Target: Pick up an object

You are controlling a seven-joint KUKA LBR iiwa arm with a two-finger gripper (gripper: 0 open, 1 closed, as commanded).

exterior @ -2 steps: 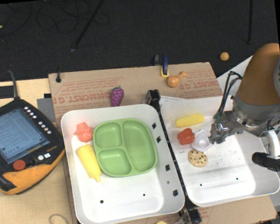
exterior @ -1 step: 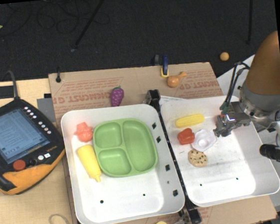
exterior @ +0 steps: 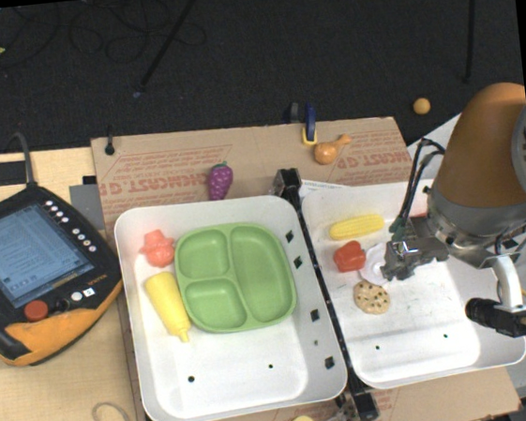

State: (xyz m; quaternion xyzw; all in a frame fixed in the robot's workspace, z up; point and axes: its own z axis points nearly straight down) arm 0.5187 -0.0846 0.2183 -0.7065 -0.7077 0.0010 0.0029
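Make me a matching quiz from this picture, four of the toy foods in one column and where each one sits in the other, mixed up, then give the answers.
Things:
1. corn cob
2. cookie
3. yellow bottle
4. purple grapes

Places:
A. on the cardboard behind the left bin
B. in the left bin, left of the green plate
C. in the right bin, nearest its back wall
D. in the right bin, in front of the red pepper

Pairs: 1-C, 2-D, 3-B, 4-A
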